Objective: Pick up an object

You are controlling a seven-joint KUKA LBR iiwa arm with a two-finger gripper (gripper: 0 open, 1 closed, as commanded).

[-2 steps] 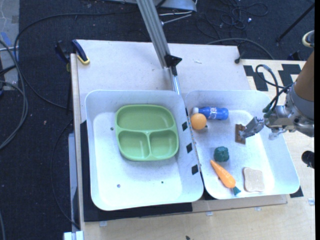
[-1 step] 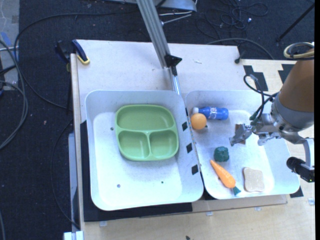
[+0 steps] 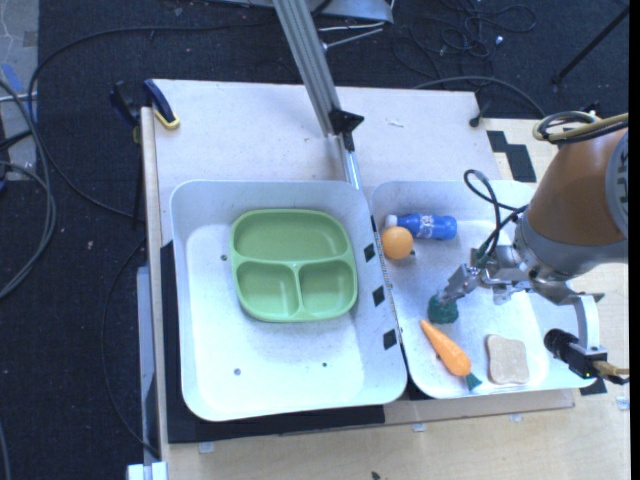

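The right bin (image 3: 520,388) holds a blue and white bottle (image 3: 424,227) lying on its side, an orange ball (image 3: 397,243), a small dark green object (image 3: 443,309), a toy carrot (image 3: 447,348) and a tan slice of bread (image 3: 508,359). My gripper (image 3: 458,286) hangs low over the middle of this bin, just above and right of the green object, with the arm's orange band (image 3: 585,183) behind it.
The left bin (image 3: 200,368) carries a green divided plate (image 3: 295,264). A slanted metal pole (image 3: 310,53) rises behind the bins. Black clips (image 3: 381,293) sit on the rim between the bins. Cables run across the dark floor around the bench.
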